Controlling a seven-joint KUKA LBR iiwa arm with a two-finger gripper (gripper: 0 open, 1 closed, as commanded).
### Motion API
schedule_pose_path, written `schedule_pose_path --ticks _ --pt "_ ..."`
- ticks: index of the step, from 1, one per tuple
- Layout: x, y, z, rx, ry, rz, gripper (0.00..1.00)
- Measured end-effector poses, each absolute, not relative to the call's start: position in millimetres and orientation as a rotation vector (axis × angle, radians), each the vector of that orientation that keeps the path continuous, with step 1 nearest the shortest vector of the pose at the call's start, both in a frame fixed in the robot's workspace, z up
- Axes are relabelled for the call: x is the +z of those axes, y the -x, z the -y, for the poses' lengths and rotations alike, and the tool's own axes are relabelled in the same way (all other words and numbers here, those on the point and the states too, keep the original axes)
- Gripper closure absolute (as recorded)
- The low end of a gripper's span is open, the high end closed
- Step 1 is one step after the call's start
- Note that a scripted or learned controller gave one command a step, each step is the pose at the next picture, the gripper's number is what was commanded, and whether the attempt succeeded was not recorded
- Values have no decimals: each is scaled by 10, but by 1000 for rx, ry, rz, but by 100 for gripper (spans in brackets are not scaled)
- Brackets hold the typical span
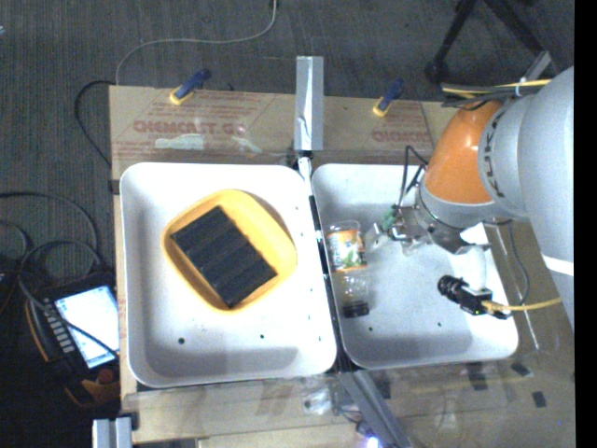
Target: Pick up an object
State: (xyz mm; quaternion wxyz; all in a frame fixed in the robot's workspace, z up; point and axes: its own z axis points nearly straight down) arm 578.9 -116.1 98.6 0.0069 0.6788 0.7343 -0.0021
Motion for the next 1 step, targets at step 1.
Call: schedule_pose_path --ticks 1 --pt "918 -5491 1497 14 -2072 -2341 0"
